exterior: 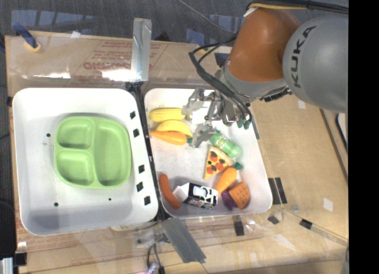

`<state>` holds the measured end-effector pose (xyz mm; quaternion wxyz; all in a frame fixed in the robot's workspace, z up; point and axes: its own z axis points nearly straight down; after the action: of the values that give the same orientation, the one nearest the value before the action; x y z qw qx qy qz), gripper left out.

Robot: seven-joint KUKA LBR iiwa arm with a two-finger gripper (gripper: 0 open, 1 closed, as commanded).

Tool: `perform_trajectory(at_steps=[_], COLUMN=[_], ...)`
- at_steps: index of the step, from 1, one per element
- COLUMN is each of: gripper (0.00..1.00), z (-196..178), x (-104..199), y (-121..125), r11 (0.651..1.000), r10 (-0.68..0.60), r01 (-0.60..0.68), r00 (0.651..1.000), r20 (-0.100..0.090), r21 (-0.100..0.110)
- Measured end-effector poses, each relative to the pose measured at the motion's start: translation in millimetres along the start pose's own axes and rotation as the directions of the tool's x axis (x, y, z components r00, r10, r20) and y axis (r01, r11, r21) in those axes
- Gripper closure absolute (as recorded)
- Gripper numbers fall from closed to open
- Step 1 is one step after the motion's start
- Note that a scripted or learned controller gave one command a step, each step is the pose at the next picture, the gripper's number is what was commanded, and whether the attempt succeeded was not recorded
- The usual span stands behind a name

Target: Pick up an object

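Observation:
The right bin point(177, 160) holds toy food. Two yellow bananas point(169, 121) lie at its upper left, with an orange piece point(170, 138) just below them. A green bottle point(225, 145) lies right of centre, above a pizza slice point(216, 161) and a carrot point(225, 179). A sausage point(167, 189), a black-and-white carton point(202, 195) and a waffle-like brown piece point(239, 194) line the front. My gripper point(203, 126) hangs low over the bin's upper middle, between the bananas and the bottle. Its fingers look spread, with nothing seen between them.
The left bin point(35, 119) carries a green divided plate point(93, 151). A black divider with clips point(142, 148) runs between the bins. The grey arm with its orange band point(260, 45) covers the right bin's upper right corner. Cables point(207, 60) loop beside the wrist.

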<state>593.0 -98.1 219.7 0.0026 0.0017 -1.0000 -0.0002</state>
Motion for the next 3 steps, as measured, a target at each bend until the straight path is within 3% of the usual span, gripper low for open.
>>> perform_trajectory(at_steps=[1,2,3], gripper=[0.00,0.00,1.00], z=[131.2,130.9,123.2], x=[-30.6,13.4,12.6], y=[0.7,8.1,10.0], r11=[0.996,0.996,0.997], r10=[0.086,0.087,0.079], r01=[-0.086,-0.087,-0.079], r00=[0.996,0.996,0.997], r20=[0.001,-0.001,-0.004], r21=[-0.001,-0.001,-0.001])
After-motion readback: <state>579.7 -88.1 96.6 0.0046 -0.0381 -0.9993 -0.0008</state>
